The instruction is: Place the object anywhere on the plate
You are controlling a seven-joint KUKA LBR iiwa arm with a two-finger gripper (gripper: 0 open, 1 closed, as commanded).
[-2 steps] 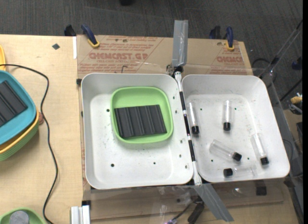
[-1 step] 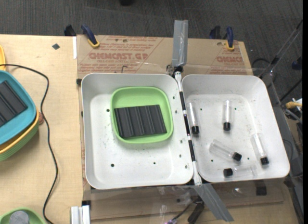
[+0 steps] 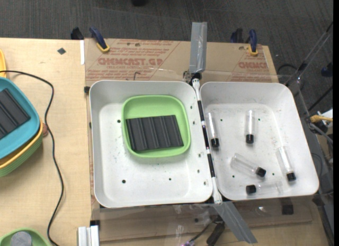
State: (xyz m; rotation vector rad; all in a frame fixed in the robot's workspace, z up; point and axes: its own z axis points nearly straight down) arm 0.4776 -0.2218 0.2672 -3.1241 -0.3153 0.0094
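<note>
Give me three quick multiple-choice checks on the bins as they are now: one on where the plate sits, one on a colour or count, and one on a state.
1. Where is the plate?
A. In the left bin
B. In the right bin
C. On the cardboard behind the bins

2. What colour is the plate?
A. Blue
B. Green
C. Red

3. What lies on the plate?
A. A clear tube
B. Nothing at all
C. A dark ribbed mat

Answers:
1. A, the plate sits in the upper middle of the left bin.
2. B, its rim is light green all round.
3. C, the dark ribbed mat covers its middle, while the clear tubes with black caps, such as the one by the divider, all lie in the right bin.
</note>
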